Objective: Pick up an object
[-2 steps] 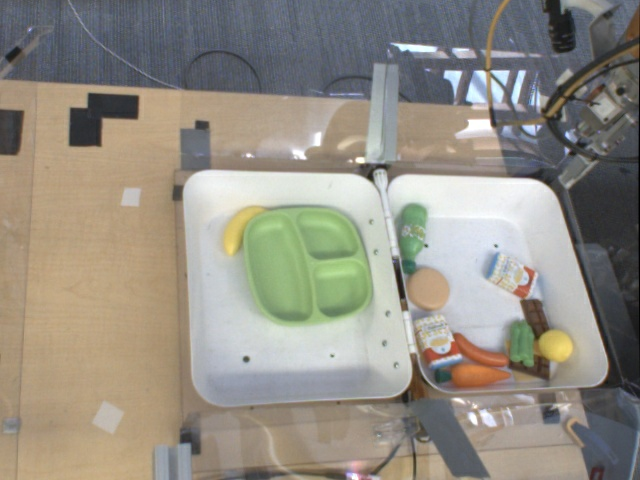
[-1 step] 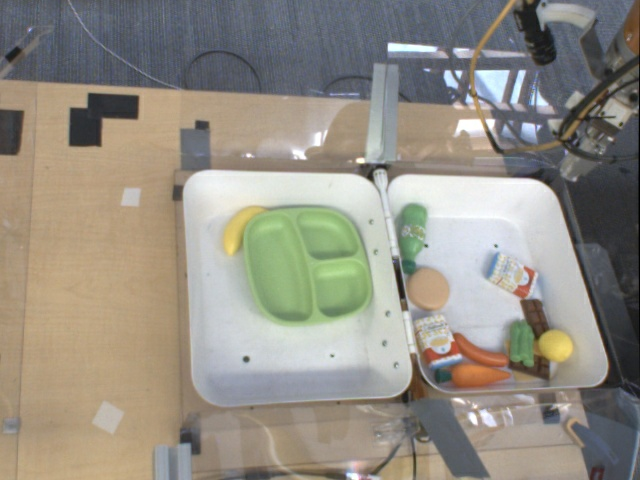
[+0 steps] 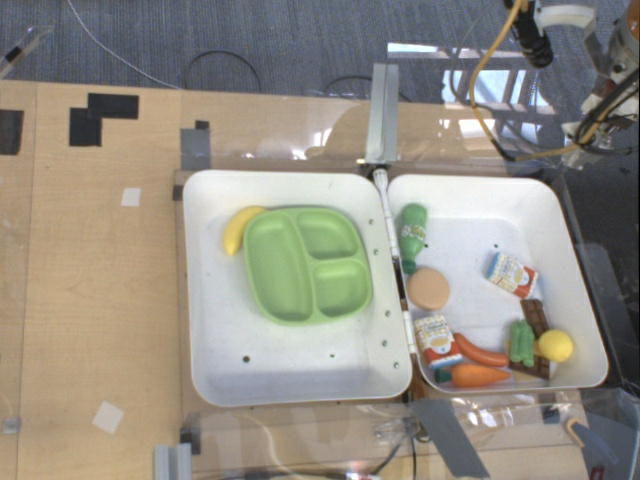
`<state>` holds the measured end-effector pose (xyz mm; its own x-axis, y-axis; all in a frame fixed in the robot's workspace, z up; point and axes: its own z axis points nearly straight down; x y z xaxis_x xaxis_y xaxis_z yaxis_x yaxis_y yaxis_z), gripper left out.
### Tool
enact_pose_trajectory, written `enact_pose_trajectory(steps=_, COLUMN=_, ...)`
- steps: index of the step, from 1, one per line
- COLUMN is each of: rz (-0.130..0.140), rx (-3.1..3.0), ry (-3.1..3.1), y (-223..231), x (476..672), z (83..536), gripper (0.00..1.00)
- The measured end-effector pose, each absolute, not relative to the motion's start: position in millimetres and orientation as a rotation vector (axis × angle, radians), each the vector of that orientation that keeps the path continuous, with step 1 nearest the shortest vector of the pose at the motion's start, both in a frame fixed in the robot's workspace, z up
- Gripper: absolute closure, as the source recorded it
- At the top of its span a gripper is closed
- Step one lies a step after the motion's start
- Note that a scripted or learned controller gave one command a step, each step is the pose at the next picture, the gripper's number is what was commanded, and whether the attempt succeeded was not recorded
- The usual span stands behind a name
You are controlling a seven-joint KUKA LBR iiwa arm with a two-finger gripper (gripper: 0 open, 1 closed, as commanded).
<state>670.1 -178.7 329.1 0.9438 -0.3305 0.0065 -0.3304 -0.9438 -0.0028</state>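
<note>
Two white bins side by side. Left bin [image 3: 215,368]: green divided plate [image 3: 305,263] about centre, yellow banana [image 3: 238,228] tucked against its upper-left edge, partly under the rim.

Right bin [image 3: 560,218] has the clutter: green bottle [image 3: 412,233] hard against the centre divider, long axis running top to bottom of view, cap end towards the far wall. Round tan bun [image 3: 429,289] just below it, touching or nearly so. Small carton [image 3: 436,338] below the bun, upright-ish. Red sausage [image 3: 480,351] and orange carrot [image 3: 478,375] lie near the front wall, both long axes roughly left-right, carrot just in front of the sausage. Second small carton [image 3: 511,274] sits alone mid-right, tilted. Brown chocolate bar [image 3: 534,320], green toy piece [image 3: 521,344] and yellow lemon [image 3: 555,346] crowd the front-right corner, touching each other.

Arm [image 3: 610,78] is at the top right, outside the bins, well apart from all objects, cables looped around it. Can't tell gripper state, nothing visibly held
</note>
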Motion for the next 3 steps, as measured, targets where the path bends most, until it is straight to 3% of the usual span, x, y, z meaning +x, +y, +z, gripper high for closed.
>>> enact_pose_trajectory(steps=1, rz=-0.008, rx=-3.126, ry=0.308, y=-204, x=669.7, z=322, gripper=1.0)
enact_pose_trajectory(steps=3, rz=-0.022, rx=-3.129, ry=0.279, y=-196, x=673.2, z=349, gripper=1.0)
